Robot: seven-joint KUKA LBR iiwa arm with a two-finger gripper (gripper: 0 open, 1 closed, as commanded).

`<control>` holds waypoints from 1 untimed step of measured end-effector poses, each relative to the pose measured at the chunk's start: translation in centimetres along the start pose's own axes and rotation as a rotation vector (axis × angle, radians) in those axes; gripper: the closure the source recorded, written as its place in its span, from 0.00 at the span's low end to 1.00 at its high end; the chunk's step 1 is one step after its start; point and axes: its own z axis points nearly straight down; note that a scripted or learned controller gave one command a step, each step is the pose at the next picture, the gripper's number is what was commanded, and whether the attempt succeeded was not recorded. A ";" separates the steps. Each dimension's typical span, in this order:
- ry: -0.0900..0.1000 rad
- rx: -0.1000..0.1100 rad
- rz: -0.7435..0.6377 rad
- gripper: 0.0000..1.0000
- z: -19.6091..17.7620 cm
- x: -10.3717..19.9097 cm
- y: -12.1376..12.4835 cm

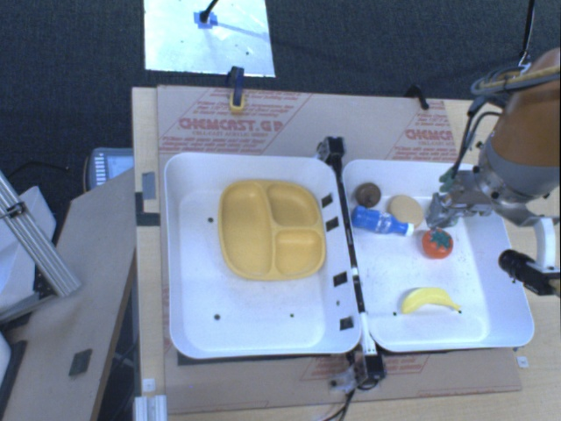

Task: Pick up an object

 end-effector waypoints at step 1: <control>0.001 0.001 -0.001 1.00 1.2 5.3 0.1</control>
